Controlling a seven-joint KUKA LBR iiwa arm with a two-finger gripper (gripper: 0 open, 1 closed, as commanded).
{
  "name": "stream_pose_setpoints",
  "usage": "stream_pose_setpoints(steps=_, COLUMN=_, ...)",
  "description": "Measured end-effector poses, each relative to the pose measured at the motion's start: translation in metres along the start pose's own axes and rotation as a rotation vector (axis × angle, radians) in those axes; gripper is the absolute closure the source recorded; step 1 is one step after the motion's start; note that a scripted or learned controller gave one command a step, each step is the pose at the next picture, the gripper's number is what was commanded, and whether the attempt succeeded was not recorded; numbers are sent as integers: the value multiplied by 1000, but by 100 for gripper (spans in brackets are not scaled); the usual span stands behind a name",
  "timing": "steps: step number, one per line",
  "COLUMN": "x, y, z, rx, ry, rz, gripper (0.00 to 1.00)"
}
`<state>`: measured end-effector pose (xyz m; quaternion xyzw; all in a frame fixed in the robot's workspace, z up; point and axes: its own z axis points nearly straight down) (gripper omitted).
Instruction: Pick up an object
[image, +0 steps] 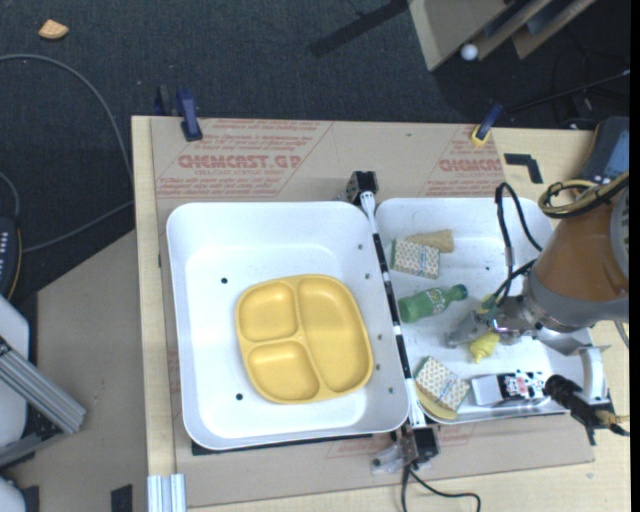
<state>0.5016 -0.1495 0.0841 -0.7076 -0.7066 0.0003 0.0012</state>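
Down in the right bin (470, 212), the claw (480, 333) sits at the end of the grey arm (580, 270) that reaches in from the right, its metal parts low over the bin floor; whether it is wide or narrow cannot be told from this angle, and nothing can be seen gripped in it. Just beside the claw, on its near side and seemingly touching it, lies a small yellow object (483, 347). Just to the claw's left lies a green bottle (431, 301) on its side, its cap end pointing toward the claw. Farther from the claw, beyond the bottle toward the far rim, rests a patterned packet (416, 258), and past that a tan block (436, 240). On the claw's near side, toward the front rim, a small box with black, white and red print (510, 387) lies flat, and to the left of that a second patterned packet (441, 381) sits over a curved yellow piece (432, 405) in the bin's front left corner. Well to the claw's left, across the divide between the bins, the left bin (200, 300) holds a yellow three-compartment plate (303, 337) lying flat near its middle. Both bins rest on the worktop (250, 150), whose brown sheet carries red lettering beyond the bins.
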Motion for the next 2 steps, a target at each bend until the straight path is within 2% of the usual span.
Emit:
stream_pose_setpoints(steps=1, x=0, y=0, z=-10, rx=-2, ry=-1, rz=1, gripper=100)
stream_pose_setpoints(steps=2, x=130, y=28, z=-100, rx=-2, ry=0, rz=-2, gripper=100)
